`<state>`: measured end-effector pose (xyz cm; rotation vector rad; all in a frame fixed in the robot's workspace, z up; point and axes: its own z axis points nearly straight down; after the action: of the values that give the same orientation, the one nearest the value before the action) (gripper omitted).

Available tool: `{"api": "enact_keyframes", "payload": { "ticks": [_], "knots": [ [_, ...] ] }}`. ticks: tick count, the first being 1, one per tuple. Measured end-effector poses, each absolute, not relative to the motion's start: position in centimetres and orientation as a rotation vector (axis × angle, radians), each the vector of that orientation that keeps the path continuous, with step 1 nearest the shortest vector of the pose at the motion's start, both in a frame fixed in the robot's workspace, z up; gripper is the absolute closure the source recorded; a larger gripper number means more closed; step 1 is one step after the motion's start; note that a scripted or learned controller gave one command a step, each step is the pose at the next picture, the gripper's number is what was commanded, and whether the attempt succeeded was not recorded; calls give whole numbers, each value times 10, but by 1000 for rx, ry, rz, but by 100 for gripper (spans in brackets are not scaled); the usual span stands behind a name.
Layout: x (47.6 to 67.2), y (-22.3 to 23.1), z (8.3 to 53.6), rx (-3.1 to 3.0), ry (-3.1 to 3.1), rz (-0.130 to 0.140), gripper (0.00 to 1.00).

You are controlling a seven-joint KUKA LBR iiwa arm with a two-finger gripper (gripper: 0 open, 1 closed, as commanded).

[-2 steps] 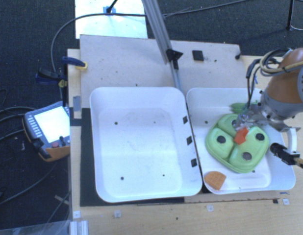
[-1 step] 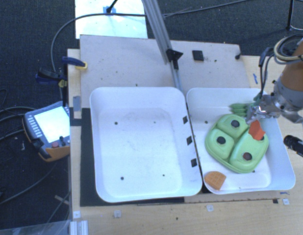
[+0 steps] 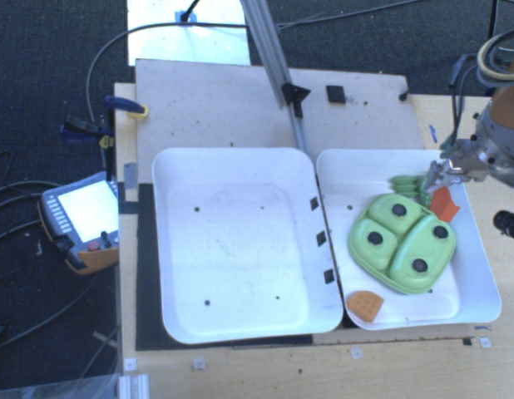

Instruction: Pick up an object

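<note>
The hand (image 3: 434,175) reaches in from the right edge and hangs over the far right part of the right bin (image 3: 473,306). Whether its fingers are apart or together cannot be told from this angle. Its tip sits just beside a small dark green object (image 3: 404,184) and an orange piece (image 3: 444,204), both at the far edge of a light green divided tray (image 3: 402,241); nothing can be seen held in the hand.

The divided tray lies tilted in the middle of the right bin, with a dark dot in each of its compartments. Near the bin's front left corner rests an orange wedge (image 3: 365,306), well apart from the hand.

The left bin (image 3: 170,223) lies touching the right one along their shared edge. Both bins rest on the table (image 3: 240,98). Off the table's left side, on the dark floor, lies a handheld pendant with a lit screen (image 3: 81,219).
</note>
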<state>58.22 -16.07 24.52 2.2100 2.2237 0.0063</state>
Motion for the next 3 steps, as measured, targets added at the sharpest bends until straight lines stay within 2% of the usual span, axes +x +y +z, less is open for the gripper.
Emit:
{"api": "enact_keyframes", "payload": {
  "ticks": [1,2,3],
  "knots": [
    [583,-161,285,2212,2225,4,100],
    [593,-102,269,2210,2232,3,100],
    [588,-48,264,2211,2232,2,100]
  ]
}}
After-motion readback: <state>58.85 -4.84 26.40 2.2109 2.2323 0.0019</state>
